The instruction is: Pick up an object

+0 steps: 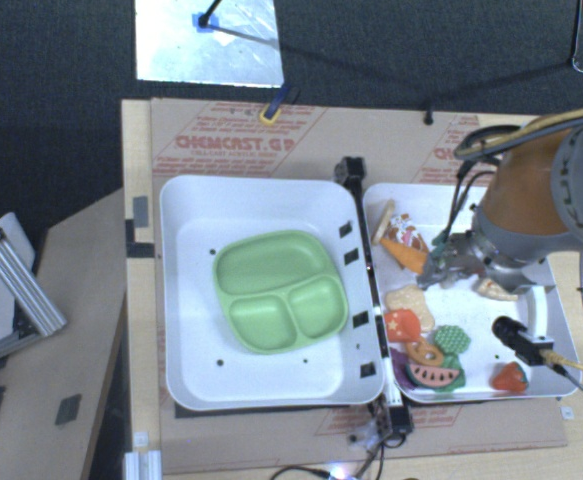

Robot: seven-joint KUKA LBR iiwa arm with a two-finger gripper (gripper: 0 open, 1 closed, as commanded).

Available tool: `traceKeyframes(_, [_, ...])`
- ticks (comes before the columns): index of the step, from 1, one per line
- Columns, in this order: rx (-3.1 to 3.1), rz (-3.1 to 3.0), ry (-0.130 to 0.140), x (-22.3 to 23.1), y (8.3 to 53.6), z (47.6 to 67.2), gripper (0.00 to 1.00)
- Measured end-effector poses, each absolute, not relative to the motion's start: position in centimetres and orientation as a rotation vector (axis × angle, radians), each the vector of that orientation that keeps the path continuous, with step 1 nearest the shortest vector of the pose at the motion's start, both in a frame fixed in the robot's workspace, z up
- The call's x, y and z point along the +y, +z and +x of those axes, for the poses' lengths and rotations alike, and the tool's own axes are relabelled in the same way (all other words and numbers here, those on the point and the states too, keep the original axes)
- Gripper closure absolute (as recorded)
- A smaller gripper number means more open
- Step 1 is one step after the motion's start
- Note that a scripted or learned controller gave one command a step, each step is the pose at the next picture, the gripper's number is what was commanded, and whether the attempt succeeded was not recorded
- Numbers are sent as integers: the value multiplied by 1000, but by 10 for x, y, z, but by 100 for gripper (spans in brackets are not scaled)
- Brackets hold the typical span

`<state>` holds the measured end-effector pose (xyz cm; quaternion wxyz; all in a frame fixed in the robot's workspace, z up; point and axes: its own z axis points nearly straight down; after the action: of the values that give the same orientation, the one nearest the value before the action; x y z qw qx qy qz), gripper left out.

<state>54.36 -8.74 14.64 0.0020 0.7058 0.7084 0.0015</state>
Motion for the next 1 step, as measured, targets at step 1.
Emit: traceKeyframes(1, [2222,2211,8,-84,210,548,100])
